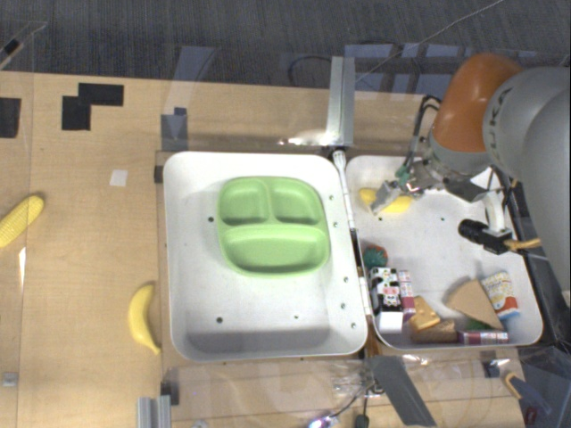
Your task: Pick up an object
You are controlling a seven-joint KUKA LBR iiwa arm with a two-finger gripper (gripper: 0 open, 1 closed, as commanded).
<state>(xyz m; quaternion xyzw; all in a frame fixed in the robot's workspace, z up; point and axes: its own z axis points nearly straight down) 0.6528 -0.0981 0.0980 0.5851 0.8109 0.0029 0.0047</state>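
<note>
The right bin [446, 239] holds a small yellow object [369, 196] near its back-left corner. My gripper [393, 198] is low over that object, with the grey and orange arm [473, 114] coming in from the right. Part of the yellow object [401, 207] pokes out just right of the gripper. Whether it is gripped is unclear at this size. Along the bin's front edge lie a dark green ball [376, 257], a black-and-white box [385, 285], a brown block [425, 316], a tan wedge [473, 303], a small tube [500, 292] and a marker [482, 335].
The left bin [192, 328] holds a green divided plate [272, 223]. A metal divider rail [350, 239] runs between the bins. A black part [482, 234] of the arm hangs over the right bin. On the bench to the left lie a banana [143, 315] and a yellow corn cob [18, 221].
</note>
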